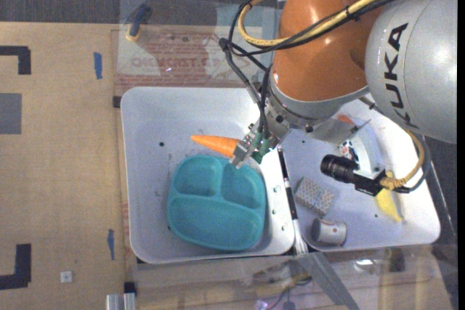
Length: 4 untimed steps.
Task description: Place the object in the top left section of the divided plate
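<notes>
One carrot (213, 144) clamped in fingers (242, 153), beside teal plate (211, 218), grey cylinder (328, 230) in other bin (363, 218)

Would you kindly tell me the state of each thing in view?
divided plate: flat in the left bin, not yet bearing the carrot.
carrot: on its side beyond the plate's far rim, thick end at the gripper.
gripper: low over the plate's far rim.
perforated block: flat in the right bin.

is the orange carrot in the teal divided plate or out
Out. The orange carrot lies on the floor of the left white bin, beyond the rim of the teal divided plate, its right end at the gripper.
</notes>
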Tool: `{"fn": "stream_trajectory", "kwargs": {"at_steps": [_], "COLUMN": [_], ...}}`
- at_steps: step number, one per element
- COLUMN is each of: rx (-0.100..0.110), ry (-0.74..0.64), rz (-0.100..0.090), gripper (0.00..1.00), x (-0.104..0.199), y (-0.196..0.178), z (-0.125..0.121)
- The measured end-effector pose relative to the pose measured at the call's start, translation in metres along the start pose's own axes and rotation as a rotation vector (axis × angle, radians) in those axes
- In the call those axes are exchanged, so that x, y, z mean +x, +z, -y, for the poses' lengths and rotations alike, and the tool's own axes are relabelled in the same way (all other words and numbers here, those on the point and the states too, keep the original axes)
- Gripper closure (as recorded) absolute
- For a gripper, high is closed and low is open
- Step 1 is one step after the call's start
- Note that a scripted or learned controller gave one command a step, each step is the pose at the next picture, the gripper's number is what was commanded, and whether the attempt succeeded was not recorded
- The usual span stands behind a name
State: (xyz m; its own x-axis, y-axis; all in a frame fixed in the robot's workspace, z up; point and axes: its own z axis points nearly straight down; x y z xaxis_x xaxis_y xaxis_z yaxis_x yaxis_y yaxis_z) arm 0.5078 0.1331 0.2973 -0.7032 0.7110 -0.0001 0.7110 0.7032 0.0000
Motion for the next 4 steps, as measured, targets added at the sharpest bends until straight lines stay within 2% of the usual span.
{"fn": "stream_trajectory", "kwargs": {"at_steps": [1, 2, 3, 4], "rx": [-0.003, 0.001, 0.0, 0.0], "ry": [0.383, 0.192, 0.174, 0.005], "rz": [0.002, 0.0, 0.0, 0.0], "gripper": [1.0, 1.0, 1.0, 1.0], "x": [-0.037, 0.044, -0.01, 0.0], "y": [-0.044, 0.007, 0.052, 0.046], "z": [-0.046, -0.04, -0.011, -0.007]}}
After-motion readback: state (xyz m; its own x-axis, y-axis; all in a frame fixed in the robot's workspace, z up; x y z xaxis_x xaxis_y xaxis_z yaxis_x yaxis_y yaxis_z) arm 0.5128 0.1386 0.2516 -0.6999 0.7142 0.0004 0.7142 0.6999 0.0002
